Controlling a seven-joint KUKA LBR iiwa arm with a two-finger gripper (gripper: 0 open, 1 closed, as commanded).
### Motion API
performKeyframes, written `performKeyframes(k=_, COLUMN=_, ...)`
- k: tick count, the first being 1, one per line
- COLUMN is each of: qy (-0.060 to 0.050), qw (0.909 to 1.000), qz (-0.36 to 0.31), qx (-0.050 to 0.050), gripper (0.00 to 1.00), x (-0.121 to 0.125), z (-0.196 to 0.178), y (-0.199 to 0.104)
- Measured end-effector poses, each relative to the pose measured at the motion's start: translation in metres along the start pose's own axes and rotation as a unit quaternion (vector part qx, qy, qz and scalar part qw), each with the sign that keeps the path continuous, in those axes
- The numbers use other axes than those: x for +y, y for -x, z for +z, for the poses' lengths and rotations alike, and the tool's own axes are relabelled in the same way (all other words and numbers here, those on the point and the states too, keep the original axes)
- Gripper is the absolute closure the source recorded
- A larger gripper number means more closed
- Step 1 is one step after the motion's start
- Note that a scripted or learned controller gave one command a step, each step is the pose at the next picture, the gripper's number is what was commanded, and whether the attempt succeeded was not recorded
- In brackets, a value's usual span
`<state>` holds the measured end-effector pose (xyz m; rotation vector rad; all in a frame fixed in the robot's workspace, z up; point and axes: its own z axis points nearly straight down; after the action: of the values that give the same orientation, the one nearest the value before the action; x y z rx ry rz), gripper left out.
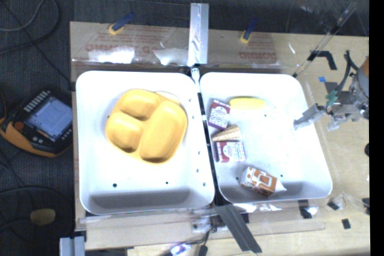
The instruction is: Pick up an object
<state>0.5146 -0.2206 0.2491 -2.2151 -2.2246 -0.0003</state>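
While two shallow white bins sit side by side on a light wooden desk (345, 201), the robot's hand (336, 112) hangs at the scene's right edge, just outside the right rim of the right bin (300, 153). Only its grey metal end parts reach into view, with one flat grey piece slanting down and left over the bin's right rim; whether the hand is apart or together cannot be told, and nothing is seen between its tips.

The right bin holds five small things, all gathered toward its left side and well apart from the hand. A pale yellow block (247, 103) lies farthest back. Just left of it is a dark red packet (219, 114), below that a tan wedge (226, 133), then a second dark red packet (231, 151). Nearest the front rim lies an orange and white carton (260, 181), tilted.

The left bin (96, 183) carries a big yellow lobed soft object (146, 124) resting near its middle.

A strip of silver tape (198, 33) runs back from the seam between the bins. On the dark floor at left lies a handheld control unit (42, 123) with an orange edge.
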Motion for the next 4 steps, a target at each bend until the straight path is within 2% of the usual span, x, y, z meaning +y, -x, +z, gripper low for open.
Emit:
performKeyframes(k=1, qy=0.0, qw=0.9977, qz=-0.068, qx=-0.001, gripper=0.0, x=0.048, z=0.054, y=-0.038)
performKeyframes(k=2, qy=0.0, qw=0.9907, qz=-0.136, qx=-0.001, gripper=0.0, x=0.088, z=0.119, y=-0.109)
performKeyframes(k=3, qy=0.005, qw=0.9889, qz=-0.148, qx=-0.002, gripper=0.0, x=0.124, z=0.152, y=-0.115)
performKeyframes(k=4, qy=-0.015, qw=0.9917, qz=-0.128, qx=0.004, gripper=0.0, x=0.147, z=0.157, y=-0.111)
